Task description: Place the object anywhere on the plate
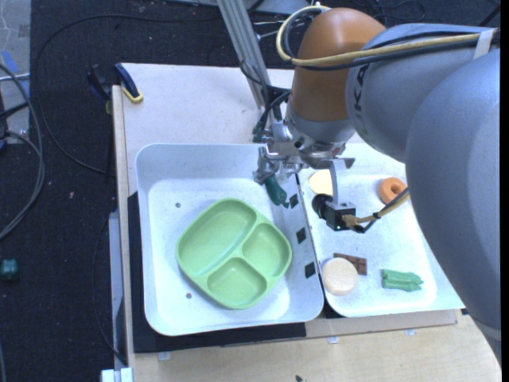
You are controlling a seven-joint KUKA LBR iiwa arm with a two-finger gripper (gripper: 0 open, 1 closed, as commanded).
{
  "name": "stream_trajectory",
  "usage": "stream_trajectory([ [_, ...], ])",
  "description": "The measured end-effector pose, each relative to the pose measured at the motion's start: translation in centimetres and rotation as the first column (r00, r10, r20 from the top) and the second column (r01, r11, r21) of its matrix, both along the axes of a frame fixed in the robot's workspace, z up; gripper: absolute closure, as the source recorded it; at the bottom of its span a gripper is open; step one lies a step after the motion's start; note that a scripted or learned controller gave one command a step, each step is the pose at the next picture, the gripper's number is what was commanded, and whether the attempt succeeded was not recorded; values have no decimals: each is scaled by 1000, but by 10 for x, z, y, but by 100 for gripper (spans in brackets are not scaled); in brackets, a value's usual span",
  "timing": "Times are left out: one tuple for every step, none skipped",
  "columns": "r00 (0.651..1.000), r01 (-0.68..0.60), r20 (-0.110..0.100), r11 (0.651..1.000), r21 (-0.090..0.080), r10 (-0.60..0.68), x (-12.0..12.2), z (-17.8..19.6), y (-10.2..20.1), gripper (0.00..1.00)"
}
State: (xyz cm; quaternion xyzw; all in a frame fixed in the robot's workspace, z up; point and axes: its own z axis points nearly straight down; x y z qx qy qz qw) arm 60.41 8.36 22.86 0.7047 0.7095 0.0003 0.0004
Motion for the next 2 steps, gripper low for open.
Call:
stream_trajectory([
  [1000,-1,3,1000,2,1,9,13,51,100],
  [1000,3,0,1000,0,-3,9,12,48,0],
])
